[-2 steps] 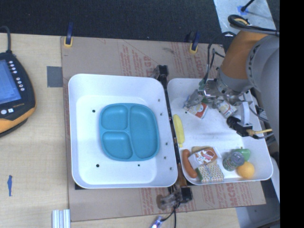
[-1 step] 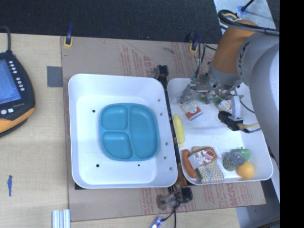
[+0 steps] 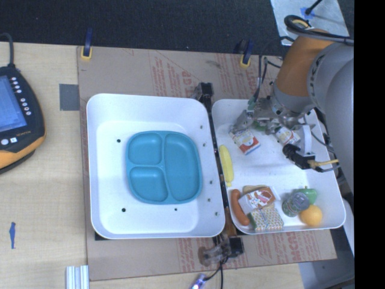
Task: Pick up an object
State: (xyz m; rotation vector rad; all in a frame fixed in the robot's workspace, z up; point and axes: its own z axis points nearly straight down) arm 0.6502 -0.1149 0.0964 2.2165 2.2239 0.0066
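**Tool low over the carton at the right bin's far end**

Tool point(image 3: 260, 118) is seen just above a small red-and-white carton point(image 3: 248, 143) in the right bin point(image 3: 334, 221); whether anything is gripped cannot be told. A straight descent onto the carton is advised. The bin's far wall lies close, while open floor is left toward the banana point(image 3: 226, 164).
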